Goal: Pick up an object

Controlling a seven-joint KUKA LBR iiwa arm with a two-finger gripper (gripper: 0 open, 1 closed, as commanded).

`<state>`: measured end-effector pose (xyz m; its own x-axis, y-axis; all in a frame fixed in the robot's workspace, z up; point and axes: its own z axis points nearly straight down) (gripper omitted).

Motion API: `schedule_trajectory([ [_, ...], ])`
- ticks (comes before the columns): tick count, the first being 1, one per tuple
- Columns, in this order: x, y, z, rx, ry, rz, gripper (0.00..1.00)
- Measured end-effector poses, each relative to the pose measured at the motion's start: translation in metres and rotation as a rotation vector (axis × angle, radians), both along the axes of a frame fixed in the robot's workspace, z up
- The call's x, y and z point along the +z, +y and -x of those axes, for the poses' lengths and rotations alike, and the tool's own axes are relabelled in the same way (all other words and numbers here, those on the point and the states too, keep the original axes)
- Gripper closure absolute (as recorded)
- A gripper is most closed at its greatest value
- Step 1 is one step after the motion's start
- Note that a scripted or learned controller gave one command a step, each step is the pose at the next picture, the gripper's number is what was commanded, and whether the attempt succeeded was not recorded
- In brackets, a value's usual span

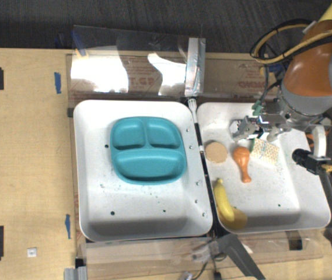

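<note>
My gripper [253, 132] hangs over the back of the right bin [282, 212], below the arm's orange band. Just beneath and to its right lies a small speckled white piece [266, 151], partly covered by the gripper. An orange drumstick-shaped toy [243, 163] lies right in front of the gripper. A round tan disc [216, 151] sits at the bin's left side. A yellow banana [225, 206] rests along the front left wall. I see nothing lifted off the bin floor.
The left bin [95, 209] holds a teal divided plate [148, 149]. A clear plastic sheet and a metal post [194, 69] stand behind the bins. Yellow and black cables [282, 37] loop over the arm at the upper right.
</note>
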<state>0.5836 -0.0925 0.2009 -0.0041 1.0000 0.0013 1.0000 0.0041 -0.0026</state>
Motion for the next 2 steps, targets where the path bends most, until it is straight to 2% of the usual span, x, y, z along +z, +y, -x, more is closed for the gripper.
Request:
schedule_trajectory([
  [1, -0.103, -0.014, -0.027, 0.017, -0.009, 0.001, 0.00],
  [2, -0.114, -0.009, 0.027, 0.369, -0.010, 0.002, 0.00],
])
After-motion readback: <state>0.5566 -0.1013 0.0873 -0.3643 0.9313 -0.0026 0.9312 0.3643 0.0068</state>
